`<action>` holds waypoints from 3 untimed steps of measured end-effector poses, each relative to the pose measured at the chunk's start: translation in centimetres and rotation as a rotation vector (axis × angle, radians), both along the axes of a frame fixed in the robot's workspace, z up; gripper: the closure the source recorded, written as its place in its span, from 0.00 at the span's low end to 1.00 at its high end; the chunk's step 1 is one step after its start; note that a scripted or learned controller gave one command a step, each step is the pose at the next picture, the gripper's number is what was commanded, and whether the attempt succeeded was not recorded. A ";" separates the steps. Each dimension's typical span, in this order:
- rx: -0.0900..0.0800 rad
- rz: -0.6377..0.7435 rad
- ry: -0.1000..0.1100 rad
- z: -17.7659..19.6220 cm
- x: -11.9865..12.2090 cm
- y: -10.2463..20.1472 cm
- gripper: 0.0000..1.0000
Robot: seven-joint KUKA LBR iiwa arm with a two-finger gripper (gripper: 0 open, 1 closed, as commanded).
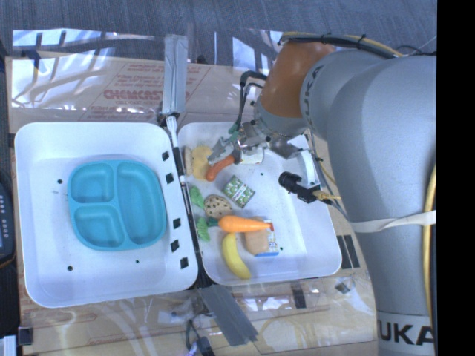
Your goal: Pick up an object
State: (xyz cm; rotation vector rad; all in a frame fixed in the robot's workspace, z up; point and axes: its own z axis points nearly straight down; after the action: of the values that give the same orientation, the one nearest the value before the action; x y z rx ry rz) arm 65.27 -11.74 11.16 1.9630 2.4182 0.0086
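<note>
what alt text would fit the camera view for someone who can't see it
A grey arm's gripper reaches into the right bin, down by an orange sausage-like piece among toy food, including a carrot and banana. The left bin holds a blue divided plate.

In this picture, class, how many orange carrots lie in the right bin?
2. One carrot lies near the front, above the banana. The other is at the back by the gripper. The arm may hide more.
</note>
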 end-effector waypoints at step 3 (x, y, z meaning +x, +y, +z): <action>-0.003 0.331 -0.013 0.1 -2.3 1.4 0.00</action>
State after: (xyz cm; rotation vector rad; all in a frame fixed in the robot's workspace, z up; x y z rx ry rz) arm 63.00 -10.29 11.25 1.5320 2.6995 0.0234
